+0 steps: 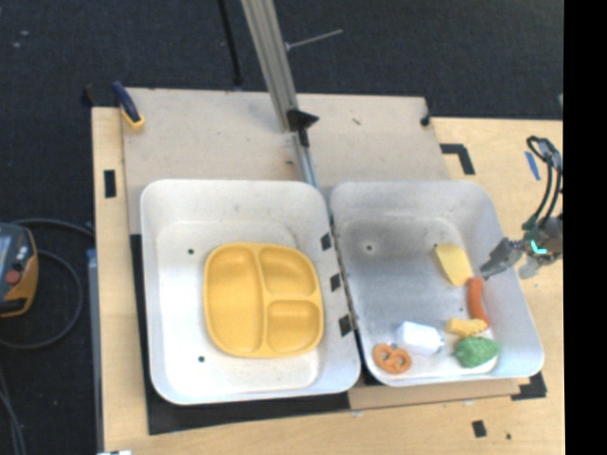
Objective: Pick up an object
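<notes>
No readable brand, label or lettering anywhere on the bench or bins. Sitting side by side and nearly touching along their inner rims: left bin (161,254) holding a yellow divided tray (263,299) near its middle, with bare white floor showing all round it; right bin (379,226) keeping its upper and left floor open while crowding everything toward its lower right corner. Lying there: a yellow block (453,263) tilted, an orange-red sausage shape (476,299) just below it, a small yellow piece (467,327) touching the sausage's lower end, a green lump (476,351) under that, a white piece (420,336) to its left, and a pretzel-like brown ring (391,358) by the near rim. Hanging at the right bin's right rim, just beside the yellow block but apart from it: gripper (501,258), partly cut off at the edge and blurred, gripping nothing visible; cannot tell whether fingers are spread or pressed together. Rising from behind the bins, a grey metal rail (270,50) with a checkered tip.
</notes>
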`<action>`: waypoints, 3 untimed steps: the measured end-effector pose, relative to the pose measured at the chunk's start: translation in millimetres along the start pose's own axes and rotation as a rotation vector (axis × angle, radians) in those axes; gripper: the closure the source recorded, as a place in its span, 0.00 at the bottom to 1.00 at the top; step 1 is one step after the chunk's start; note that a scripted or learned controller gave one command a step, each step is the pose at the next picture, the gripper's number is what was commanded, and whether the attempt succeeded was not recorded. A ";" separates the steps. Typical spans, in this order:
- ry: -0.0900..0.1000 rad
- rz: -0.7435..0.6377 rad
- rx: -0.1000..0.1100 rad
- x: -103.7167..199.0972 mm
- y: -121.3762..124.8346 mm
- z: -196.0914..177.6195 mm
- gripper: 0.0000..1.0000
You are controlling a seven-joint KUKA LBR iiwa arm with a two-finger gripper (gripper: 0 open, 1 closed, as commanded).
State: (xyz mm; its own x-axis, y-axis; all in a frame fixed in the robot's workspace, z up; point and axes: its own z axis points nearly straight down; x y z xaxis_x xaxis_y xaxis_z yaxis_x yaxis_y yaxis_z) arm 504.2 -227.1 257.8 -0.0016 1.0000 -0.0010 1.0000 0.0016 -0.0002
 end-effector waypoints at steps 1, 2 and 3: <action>-0.001 0.000 -0.002 -0.1 0.4 -0.7 0.00; 0.001 0.001 0.002 7.4 -3.3 46.8 0.00; 0.000 0.003 0.002 12.0 0.2 91.2 0.00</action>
State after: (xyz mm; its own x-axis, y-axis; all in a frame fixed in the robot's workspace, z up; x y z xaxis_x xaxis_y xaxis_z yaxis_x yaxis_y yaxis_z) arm 504.3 -215.2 166.7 0.0013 1.0000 -0.0005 1.0000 -0.0013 -0.0022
